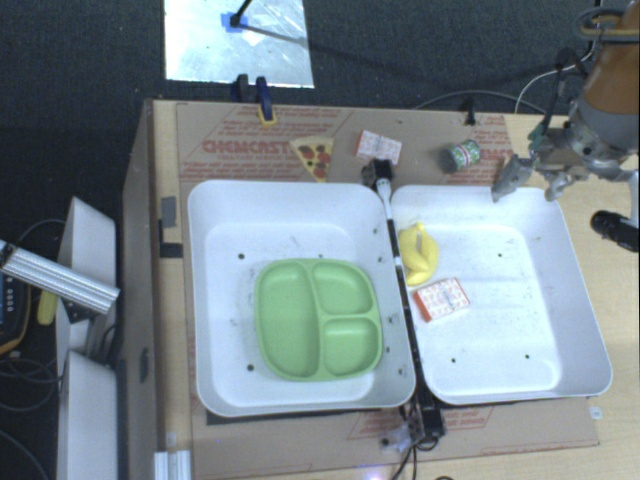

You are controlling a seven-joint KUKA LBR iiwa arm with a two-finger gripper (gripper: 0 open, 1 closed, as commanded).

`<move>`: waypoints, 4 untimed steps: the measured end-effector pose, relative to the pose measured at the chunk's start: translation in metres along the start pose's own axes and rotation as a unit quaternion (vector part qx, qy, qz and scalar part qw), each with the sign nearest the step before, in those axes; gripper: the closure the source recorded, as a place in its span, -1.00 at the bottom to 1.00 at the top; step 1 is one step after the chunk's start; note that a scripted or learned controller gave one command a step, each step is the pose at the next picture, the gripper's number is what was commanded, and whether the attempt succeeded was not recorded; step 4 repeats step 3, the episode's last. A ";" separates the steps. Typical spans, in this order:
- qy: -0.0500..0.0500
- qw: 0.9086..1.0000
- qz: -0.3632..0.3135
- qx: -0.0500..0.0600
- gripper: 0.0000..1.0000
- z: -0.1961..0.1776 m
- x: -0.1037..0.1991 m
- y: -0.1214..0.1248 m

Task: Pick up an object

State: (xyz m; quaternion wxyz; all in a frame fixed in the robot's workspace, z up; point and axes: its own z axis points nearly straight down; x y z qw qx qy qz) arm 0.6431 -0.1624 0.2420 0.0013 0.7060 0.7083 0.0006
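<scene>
End effector [527,176] hovers over the right bin's [560,368] far rim; I see its fingers spread, gripping nothing. Nearer than that rim, inside, the yellow banana [419,251] touches the red-and-white card [441,299].

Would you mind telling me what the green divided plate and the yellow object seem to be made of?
Green divided plate: likely moulded plastic, matte, judging by its uniform colour and soft rounded compartments. Yellow object: possibly soft plastic or rubber, smooth with a slight sheen; too small to be sure.

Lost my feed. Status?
Gripper open, above right bin's far rim, holding nothing. Yellow toy and red-white box untouched. Nothing in the way.
</scene>
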 end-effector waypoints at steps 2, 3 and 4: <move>-0.003 1.000 0.001 -0.001 -1.00 0.156 0.070 -0.017; -0.001 1.000 0.000 -0.002 1.00 0.145 0.072 -0.016; -0.001 1.000 0.000 -0.002 1.00 0.145 0.072 -0.016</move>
